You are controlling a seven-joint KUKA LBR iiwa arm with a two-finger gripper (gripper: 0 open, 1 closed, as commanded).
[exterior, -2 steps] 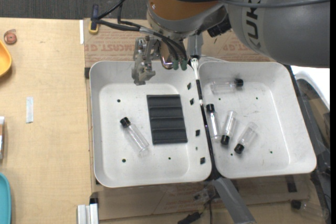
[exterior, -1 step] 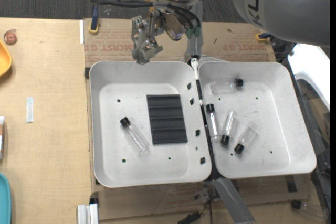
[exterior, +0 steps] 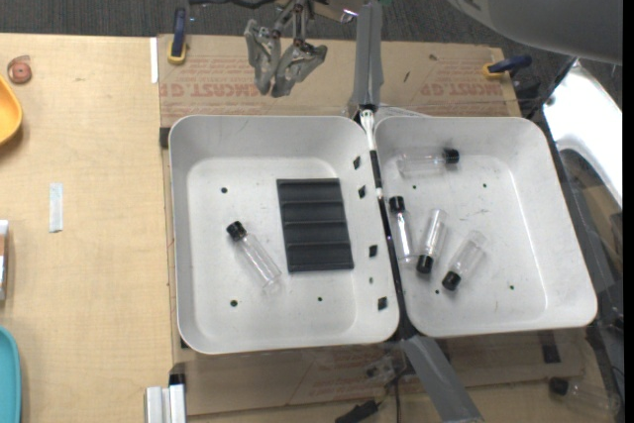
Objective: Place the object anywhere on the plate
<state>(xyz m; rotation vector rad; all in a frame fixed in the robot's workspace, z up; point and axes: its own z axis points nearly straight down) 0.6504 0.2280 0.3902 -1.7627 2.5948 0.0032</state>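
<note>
Gripper (exterior: pixel 285 64): raised beyond the bins' far edge, fingers apart, holding nothing.
Vial (exterior: pixel 252 253): below gripper, lying flat in left bin (exterior: pixel 198 213).
Plate (exterior: pixel 314 224): just beside vial, black, ridged, awaiting placement.

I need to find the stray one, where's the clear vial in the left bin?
The clear black-capped vial lies flat in the left white bin, toward its lower left, just left of the black ribbed plate.
</note>
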